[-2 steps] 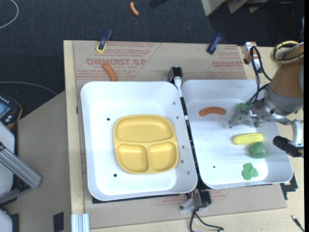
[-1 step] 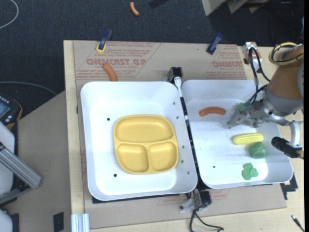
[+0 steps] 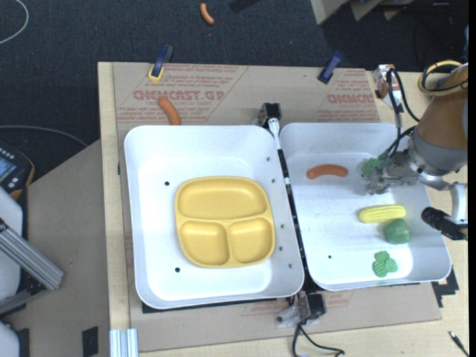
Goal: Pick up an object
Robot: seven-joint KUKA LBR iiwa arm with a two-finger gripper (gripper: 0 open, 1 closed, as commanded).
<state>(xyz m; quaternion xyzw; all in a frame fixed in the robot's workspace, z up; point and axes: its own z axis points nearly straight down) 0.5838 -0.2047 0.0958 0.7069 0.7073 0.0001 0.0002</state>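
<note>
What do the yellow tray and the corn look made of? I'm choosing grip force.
Yellow divided tray: likely moulded plastic, matte, with smooth rounded compartment walls and even colour. Corn: probably toy plastic or rubber, with uniform yellow and a slight sheen; hardness can't be judged.

Tool (image 3: 378, 175) low in right bin (image 3: 335, 266) (beside a sausage (image 3: 326, 172)).

Arm (image 3: 445, 129) cut by right edge; hand (image 3: 377, 178) fingers indistinct.

Bins (image 3: 141, 162) white. Tray (image 3: 223, 220) pale yellow. Sausage (image 3: 326, 172) orange-red. Corn (image 3: 382, 213) yellow. Two toys, (image 3: 396, 232) and (image 3: 384, 264), green. Bench (image 3: 119, 110) tan, red lettering. Clamps (image 3: 158, 63) blue.
</note>
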